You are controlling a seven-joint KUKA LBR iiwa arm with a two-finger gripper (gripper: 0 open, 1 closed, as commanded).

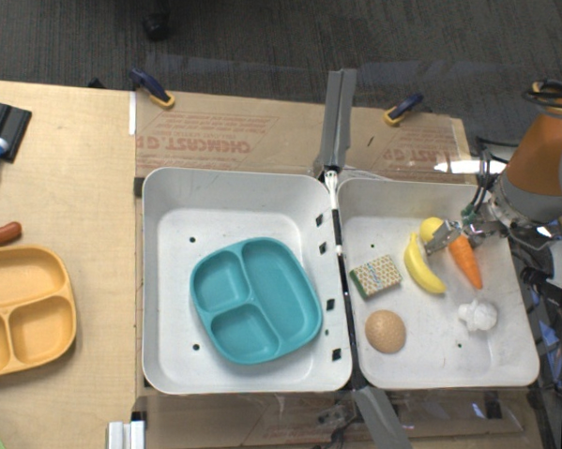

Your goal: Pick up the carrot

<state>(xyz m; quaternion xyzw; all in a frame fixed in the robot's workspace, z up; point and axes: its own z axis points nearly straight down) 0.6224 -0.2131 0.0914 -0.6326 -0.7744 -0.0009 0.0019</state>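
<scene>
The carrot (466, 262) is a short orange cone lying in the right bin (499, 366), its thick end up and its tip pointing toward the near right. My gripper (460, 234) comes in from the right and sits low over the carrot's thick end, between it and the banana (422, 263) just to the left. The gripper touches or nearly touches the carrot's top; the carrot still seems to rest on the bin floor. The grey arm with its orange band (544, 148) rises above the bin's far right corner.
In the right bin there are also a speckled sponge block (376, 275), a brown egg-shaped object (385, 330) and a white crumpled lump (478, 316) just below the carrot. The left bin (169, 213) holds a teal divided plate (254, 299). A yellow tray (18, 313) lies on the bench at left.
</scene>
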